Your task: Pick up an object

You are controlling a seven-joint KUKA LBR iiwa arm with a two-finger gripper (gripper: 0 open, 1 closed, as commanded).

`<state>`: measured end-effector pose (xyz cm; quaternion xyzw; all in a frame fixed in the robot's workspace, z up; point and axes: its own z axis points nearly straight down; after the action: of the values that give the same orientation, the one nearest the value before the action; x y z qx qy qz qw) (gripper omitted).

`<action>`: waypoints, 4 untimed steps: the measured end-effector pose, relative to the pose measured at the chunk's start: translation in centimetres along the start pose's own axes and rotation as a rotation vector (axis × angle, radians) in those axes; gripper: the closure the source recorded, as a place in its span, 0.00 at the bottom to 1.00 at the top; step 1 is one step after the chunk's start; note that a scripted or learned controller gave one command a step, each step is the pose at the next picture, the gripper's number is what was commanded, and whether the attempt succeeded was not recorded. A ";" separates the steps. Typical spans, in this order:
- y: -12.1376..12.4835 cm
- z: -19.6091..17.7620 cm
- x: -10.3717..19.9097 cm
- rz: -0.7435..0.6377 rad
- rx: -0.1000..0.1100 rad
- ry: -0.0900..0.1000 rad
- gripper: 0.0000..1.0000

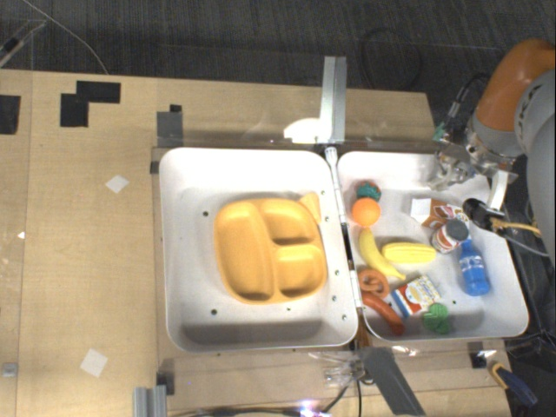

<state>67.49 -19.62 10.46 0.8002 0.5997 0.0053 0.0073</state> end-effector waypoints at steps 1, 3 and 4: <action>-1.4 -8.2 4.2 -0.135 0.004 0.003 1.00; -12.9 0.6 0.9 0.031 0.014 0.002 0.00; -6.8 1.4 -0.5 0.129 0.014 0.016 0.00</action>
<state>60.81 -18.15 8.99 0.8371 0.5470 0.0078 -0.0036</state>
